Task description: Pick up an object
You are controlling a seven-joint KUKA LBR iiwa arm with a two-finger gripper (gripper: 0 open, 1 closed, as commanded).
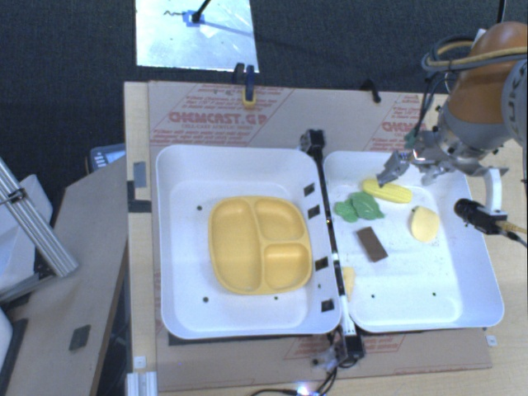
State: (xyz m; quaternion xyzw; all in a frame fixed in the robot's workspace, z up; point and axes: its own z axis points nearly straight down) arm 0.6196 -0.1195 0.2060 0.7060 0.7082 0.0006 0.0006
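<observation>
A yellow plastic three-compartment tray (257, 244) sits in the left shallow white bin (186, 172), on the cardboard-covered table (214, 118).

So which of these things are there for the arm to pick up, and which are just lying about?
For the pick:
gripper
yellow corn cob
green leafy piece
brown block
pale yellow piece
right bin

Lying about:
yellow divided plate
left bin
silver sheet
</observation>
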